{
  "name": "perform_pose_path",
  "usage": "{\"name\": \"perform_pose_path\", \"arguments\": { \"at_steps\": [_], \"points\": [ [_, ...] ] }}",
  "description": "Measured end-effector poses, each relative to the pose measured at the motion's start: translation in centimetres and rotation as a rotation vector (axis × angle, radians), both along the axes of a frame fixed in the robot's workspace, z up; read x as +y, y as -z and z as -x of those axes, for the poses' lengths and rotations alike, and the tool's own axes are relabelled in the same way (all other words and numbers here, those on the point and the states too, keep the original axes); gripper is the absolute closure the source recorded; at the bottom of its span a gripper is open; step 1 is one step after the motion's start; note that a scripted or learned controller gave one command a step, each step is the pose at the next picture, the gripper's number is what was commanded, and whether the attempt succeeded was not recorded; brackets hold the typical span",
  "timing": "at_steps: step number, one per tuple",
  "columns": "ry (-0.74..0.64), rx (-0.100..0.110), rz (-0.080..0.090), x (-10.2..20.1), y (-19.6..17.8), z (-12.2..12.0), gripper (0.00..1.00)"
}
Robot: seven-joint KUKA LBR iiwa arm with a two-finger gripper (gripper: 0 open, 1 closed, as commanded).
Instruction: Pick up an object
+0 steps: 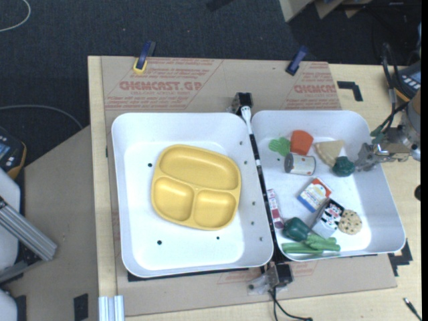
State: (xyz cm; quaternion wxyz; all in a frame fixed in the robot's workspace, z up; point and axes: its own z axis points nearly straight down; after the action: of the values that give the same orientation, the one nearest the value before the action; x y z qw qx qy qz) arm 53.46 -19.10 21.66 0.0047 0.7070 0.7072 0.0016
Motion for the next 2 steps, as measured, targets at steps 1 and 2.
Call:
{"name": "perform_pose_path", "arguments": {
  "at_steps": [1, 2],
  "points": [
    [-0.001, 0.005, -0.002, 0.0, -0.9, -0.1, 1.00],
    [-0.004, 0.011, -0.007, 4.3, -0.5, 0.6, 1.00]
  ]
}}
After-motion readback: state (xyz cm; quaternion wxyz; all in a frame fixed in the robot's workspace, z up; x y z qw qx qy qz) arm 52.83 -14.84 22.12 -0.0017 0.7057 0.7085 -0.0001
